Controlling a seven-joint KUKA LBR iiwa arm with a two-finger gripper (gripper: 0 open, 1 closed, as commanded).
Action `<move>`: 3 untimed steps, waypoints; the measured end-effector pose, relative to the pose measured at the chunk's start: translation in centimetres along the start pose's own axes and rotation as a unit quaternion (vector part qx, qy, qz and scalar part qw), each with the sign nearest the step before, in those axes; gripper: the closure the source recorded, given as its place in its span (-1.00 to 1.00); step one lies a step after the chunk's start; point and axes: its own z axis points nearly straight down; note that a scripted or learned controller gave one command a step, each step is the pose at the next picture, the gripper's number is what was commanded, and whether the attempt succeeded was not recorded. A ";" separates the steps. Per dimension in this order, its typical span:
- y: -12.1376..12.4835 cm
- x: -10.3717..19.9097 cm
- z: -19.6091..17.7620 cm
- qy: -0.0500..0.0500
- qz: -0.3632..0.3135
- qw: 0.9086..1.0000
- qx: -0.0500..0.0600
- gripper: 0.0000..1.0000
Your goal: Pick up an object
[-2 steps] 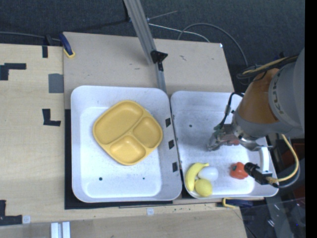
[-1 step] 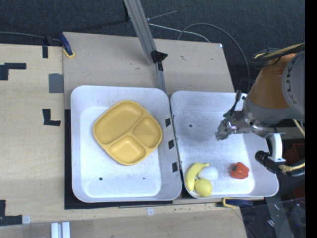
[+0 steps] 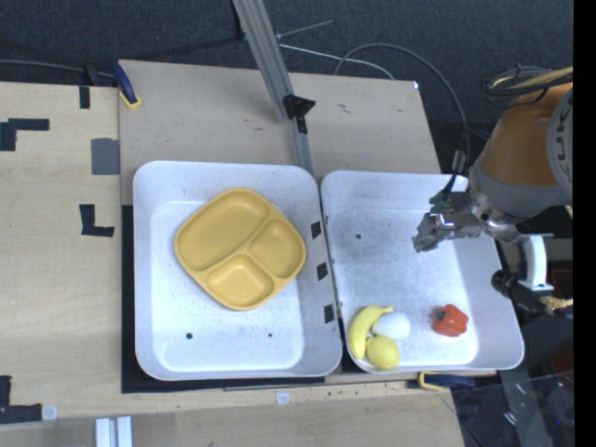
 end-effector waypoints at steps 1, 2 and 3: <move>-0.1 0.3 -4.3 0.000 0.000 1.000 0.000 1.00; 0.6 5.8 -4.6 0.001 -0.002 1.000 0.002 1.00; -0.4 10.5 -3.7 0.001 -0.002 1.000 0.003 1.00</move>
